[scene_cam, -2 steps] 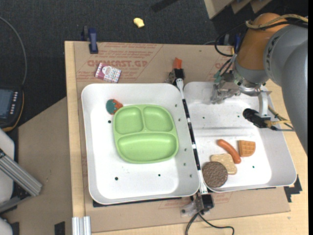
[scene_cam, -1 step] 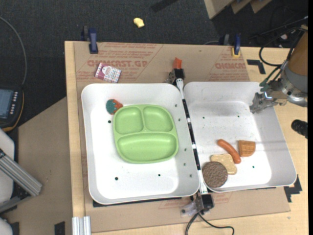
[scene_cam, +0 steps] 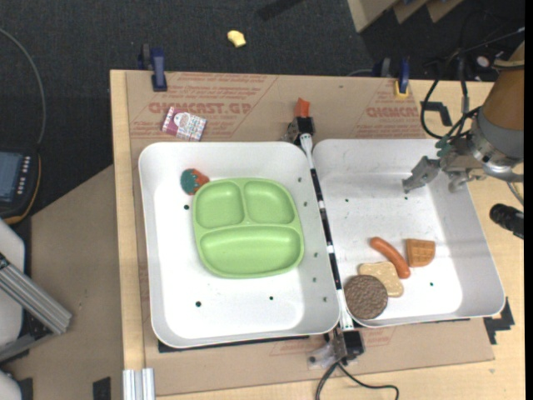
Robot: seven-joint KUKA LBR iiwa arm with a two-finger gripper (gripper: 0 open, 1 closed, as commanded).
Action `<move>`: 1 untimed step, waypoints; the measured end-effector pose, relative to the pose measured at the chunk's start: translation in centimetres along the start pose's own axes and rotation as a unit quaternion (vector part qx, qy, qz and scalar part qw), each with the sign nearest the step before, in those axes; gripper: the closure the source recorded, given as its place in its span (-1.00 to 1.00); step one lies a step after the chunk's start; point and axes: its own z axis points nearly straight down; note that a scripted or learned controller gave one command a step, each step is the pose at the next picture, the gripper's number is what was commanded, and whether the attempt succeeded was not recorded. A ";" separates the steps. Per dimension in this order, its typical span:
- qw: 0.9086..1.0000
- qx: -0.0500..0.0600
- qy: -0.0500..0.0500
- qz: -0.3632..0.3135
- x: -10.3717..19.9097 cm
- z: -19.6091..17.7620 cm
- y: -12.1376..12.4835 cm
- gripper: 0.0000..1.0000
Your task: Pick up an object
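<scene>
In the right bin (scene_cam: 466, 223), several food toys lie near the front: an orange-red sausage (scene_cam: 390, 257), an orange waffle piece (scene_cam: 420, 252), a beige bread slice (scene_cam: 381, 275) and a round brown patty (scene_cam: 366, 297). My gripper (scene_cam: 435, 178) hangs over the far right part of this bin, well behind the toys. It is open, its two fingers spread apart with nothing between them. A small red and green toy (scene_cam: 195, 180) sits in the left bin, by the far left corner of the plate.
A green divided plate (scene_cam: 247, 226) takes up the middle of the left bin (scene_cam: 166, 248). A small printed card (scene_cam: 184, 123) lies on the bench behind that bin. Clamps and a black divider (scene_cam: 321, 223) run between the bins.
</scene>
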 end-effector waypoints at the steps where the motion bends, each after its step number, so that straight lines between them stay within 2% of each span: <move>1: 1.000 0.003 0.002 -0.003 7.9 1.5 -6.5 -1.00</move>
